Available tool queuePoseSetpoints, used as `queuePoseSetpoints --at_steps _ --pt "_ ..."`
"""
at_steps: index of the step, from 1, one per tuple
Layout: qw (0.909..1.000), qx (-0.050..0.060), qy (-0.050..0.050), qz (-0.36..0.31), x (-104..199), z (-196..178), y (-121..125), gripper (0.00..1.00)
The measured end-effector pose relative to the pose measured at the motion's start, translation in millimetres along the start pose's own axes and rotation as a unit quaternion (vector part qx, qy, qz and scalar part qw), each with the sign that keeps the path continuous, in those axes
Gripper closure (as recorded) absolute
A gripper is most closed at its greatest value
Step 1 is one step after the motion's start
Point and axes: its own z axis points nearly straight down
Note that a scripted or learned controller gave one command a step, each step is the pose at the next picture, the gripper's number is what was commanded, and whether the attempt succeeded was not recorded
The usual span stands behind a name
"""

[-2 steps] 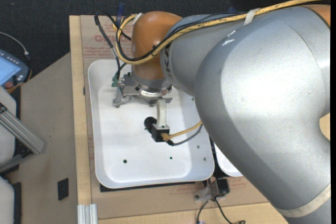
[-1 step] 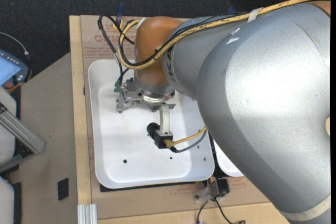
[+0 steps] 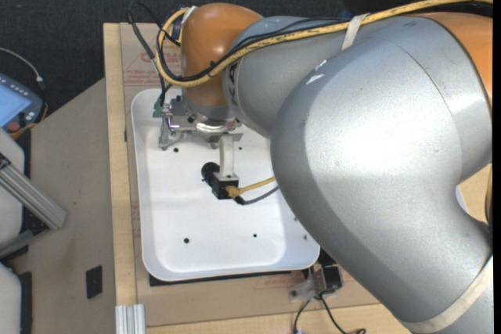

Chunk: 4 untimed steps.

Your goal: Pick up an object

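Note:
My gripper point(image 3: 167, 135) hangs low over the far left corner of the left white bin point(image 3: 211, 250), under the orange wrist band point(image 3: 211, 43). A small green bit point(image 3: 159, 109) shows at the gripper's left side, by the bin's far rim; I cannot tell what it is or whether it is held. No loose object shows on the bare white floor of the bin in front of the gripper. The big grey arm covers the right part of the bench and hides the other bin.
The tan bench top point(image 3: 121, 168) frames the bin on the left and front. A grey metal rail point(image 3: 31, 195) and a blue device point(image 3: 12, 102) lie off the bench at the left. Small dark dots mark the bin floor.

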Motion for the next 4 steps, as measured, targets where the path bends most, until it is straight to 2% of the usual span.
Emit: queuePoseSetpoints --at_steps 1,2,3,4 --pt "1.0000 0.000 0.000 0.002 -1 -11 -1 1.00" --pt "1.0000 0.000 0.001 0.003 -1 -21 0 1.00" --pt "1.0000 -0.006 0.003 -0.001 7 -202 -35 1.00" --pt "1.0000 -0.006 0.002 0.000 5 -319 -33 1.00"
